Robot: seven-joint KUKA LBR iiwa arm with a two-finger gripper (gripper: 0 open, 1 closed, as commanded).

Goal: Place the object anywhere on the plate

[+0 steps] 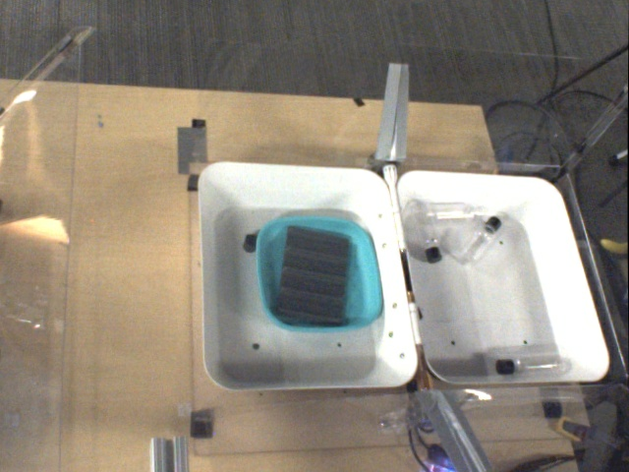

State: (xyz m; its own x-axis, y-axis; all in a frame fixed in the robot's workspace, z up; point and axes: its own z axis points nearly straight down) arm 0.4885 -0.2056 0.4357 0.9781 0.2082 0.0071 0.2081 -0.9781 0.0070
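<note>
Camera view: dark grey ribbed rectangular block (313, 275) lies flat on the turquoise rounded-square plate (370, 285), inside its raised rim on all sides and roughly centred. The plate sits in the middle of the left shallow white bin (212, 264), apart from the bin walls. The right shallow white bin (582, 264) holds clear plastic vials with black caps (460, 234) near its far wall, and one more clear vial (529, 365) against its near wall.

Whether the gripper is open or closed cannot be told from this frame, and nothing can be placed relative to it.

Judgement on step: the placing itself looks finished, since the block is resting on the plate with nothing touching it. This reads as the end of the task.

Next move, as judged: no further grasp is needed. Any arm motion over the left bin should stay high, so that block and plate are not nudged.
</note>
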